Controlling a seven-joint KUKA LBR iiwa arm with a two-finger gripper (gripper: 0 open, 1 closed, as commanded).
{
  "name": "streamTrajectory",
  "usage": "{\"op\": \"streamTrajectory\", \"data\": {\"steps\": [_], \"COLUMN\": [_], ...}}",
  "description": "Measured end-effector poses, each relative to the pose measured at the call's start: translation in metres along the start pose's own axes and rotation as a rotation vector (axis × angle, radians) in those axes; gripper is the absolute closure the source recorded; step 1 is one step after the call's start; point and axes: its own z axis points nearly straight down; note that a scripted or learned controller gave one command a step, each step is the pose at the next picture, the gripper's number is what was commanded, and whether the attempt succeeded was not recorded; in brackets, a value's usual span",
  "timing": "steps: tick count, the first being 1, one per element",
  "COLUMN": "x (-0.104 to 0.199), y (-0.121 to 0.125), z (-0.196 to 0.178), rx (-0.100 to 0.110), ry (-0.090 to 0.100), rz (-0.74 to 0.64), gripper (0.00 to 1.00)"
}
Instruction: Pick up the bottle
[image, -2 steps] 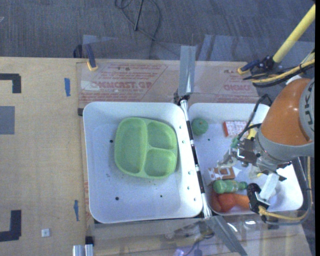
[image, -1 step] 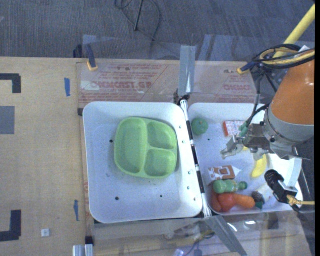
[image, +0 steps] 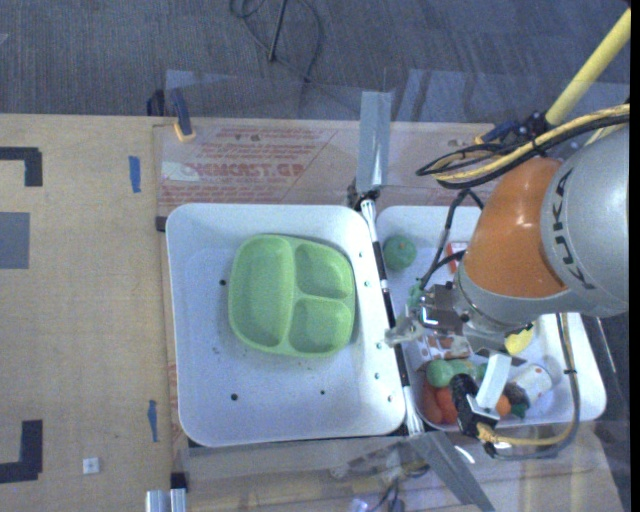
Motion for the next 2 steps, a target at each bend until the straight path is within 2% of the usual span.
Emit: {"op": "streamTrajectory", "data": {"steps": [1, 2], "x": [-0.0715, -0.0713], "y": [0.0201, 0.0207], "z": [-0.0004, -0.0099], "rx": [-0.004, -0.005], "ry": [-0.001, -0.001], "rz": [-0.195, -0.195], "gripper": [0.00, 1.00]}}
